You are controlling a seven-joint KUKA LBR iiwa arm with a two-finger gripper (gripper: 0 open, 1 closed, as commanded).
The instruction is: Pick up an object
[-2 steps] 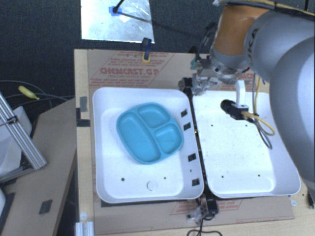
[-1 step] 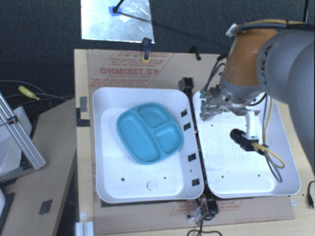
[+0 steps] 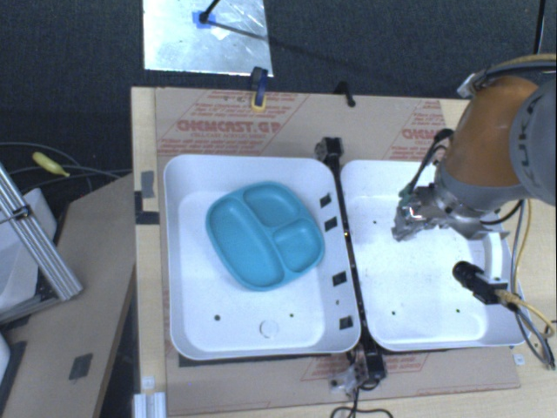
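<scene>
A blue divided plate (image 3: 264, 233) lies flat in the middle of the left bin (image 3: 187, 320). My gripper (image 3: 406, 223) hangs low over the upper left part of the right bin (image 3: 418, 320), close to its white floor. It is far to the right of the plate, across the divider between the bins. I see nothing held in it.
A small pale disc (image 3: 268, 327) lies on the left bin's floor near its front wall. Black clips (image 3: 338, 279) line the divider between the bins. The arm's orange band (image 3: 492, 129) looms over the right bin's back right corner.
</scene>
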